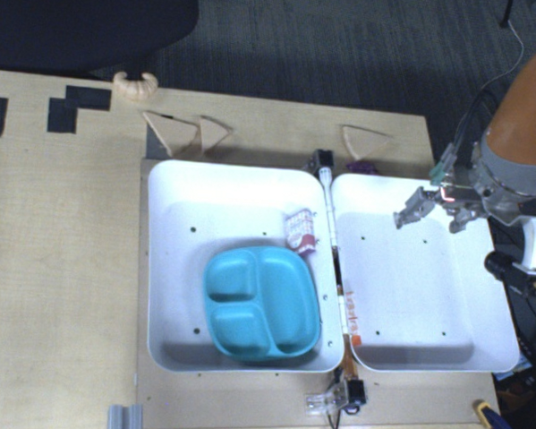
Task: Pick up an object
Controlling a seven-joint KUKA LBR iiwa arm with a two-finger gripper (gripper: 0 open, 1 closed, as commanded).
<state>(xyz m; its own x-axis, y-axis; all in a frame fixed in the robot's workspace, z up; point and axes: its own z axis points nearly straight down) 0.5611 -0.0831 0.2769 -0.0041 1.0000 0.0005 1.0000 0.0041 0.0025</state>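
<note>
Two bins | left bin [172, 249]: tray [262, 301], packet [300, 231] | hand [435, 212] open, holding nothing

Two shallow white plastic bins sit side by side on the pale wooden table [59, 270], touching along their inner rims. In the left bin [174, 204] a blue three-compartment plastic tray [262, 301] lies toward the front, with a small white-and-red packet [300, 231] just behind it near the right wall. The tool [436, 213] hangs over the right bin [425, 289], near its back right corner.
</note>
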